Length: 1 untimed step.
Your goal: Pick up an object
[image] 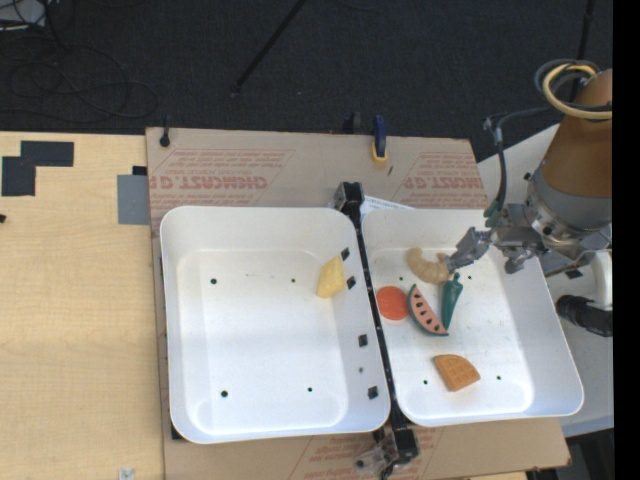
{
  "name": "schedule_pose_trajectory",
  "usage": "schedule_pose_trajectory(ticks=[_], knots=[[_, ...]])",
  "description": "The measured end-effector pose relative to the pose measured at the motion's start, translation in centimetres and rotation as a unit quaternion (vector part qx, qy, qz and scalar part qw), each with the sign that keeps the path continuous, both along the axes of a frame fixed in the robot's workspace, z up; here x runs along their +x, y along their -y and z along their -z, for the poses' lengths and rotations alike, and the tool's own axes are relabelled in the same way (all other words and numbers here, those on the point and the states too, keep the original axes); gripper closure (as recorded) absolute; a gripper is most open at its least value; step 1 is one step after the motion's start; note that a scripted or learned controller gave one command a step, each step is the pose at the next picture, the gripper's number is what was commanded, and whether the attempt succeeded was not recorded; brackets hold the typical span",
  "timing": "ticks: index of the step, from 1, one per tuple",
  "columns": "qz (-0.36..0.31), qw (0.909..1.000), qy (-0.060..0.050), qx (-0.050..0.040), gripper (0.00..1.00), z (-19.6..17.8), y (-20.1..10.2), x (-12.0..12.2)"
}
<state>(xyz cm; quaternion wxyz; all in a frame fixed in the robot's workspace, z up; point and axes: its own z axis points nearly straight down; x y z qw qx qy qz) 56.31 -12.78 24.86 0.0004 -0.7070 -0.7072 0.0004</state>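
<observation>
The right bin (540,368) holds a beige curved piece (426,266), a red-orange disc (392,303), a watermelon slice (427,314), a dark green pepper-like piece (452,301) and an orange wedge (456,372). A yellow chunk (331,278) lies in the left bin (250,388) near its right wall. My gripper (492,254) hangs over the upper part of the right bin, open, with nothing between its fingers. Its left fingertip (466,248) is just right of the beige piece and above the green piece.
A black divider strip (365,308) runs between the two bins. Both bins rest on a cardboard sheet (250,173) with a blue clamp (379,138) at its far edge. The arm's grey body and cables (575,168) crowd the right side.
</observation>
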Motion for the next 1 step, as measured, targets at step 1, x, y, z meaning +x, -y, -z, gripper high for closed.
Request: schedule_pose_trajectory(ticks=[1], knots=[[0.0, 1.0, 0.0, -0.0025, 0.0, 16.14, -4.64, 0.79]])
